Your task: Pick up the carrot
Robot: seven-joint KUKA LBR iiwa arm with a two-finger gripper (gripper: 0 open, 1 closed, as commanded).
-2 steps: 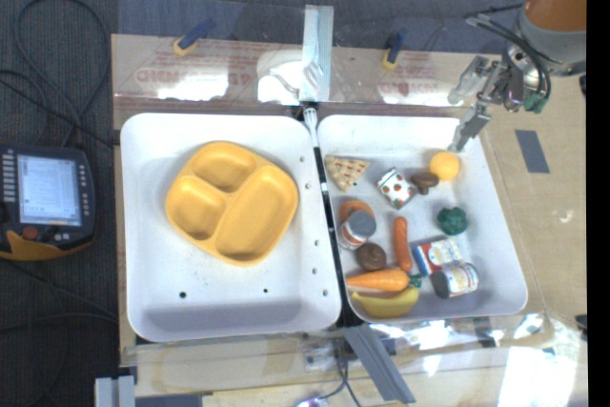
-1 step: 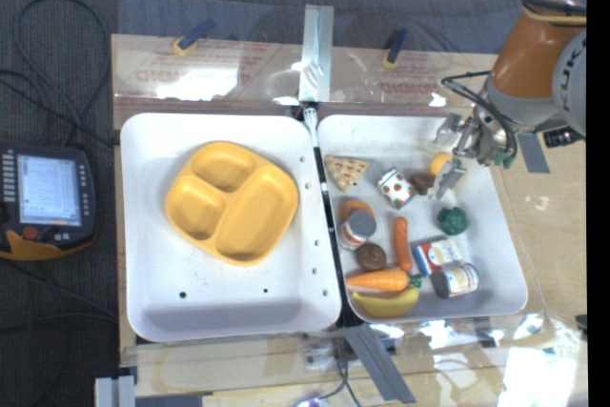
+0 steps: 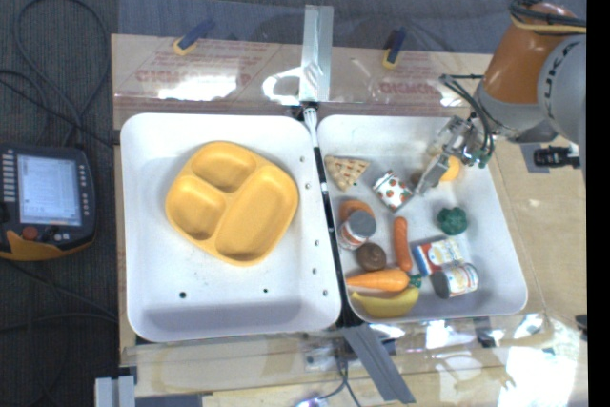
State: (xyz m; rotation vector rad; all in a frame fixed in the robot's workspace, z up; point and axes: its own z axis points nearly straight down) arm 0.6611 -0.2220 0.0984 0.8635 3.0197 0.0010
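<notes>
Carrot (image 3: 379, 280) lies at the front of the right bin (image 3: 503, 248), lengthwise left to right, green top to the right, resting against a banana (image 3: 386, 302) just in front. Left bin (image 3: 143, 234) holds a yellow tray (image 3: 232, 201). Moving right: a doughnut (image 3: 371, 255) just behind the carrot, a sausage (image 3: 402, 243), a can (image 3: 458, 280) near the leaf end. Tool (image 3: 440, 163) hovers at the back of the right bin, well apart from the carrot; whether its fingers are apart or together, cannot tell. Best approach, I judge: come down over the carrot's middle, fingers spanning its narrow width front to back, clear of banana and doughnut.
</notes>
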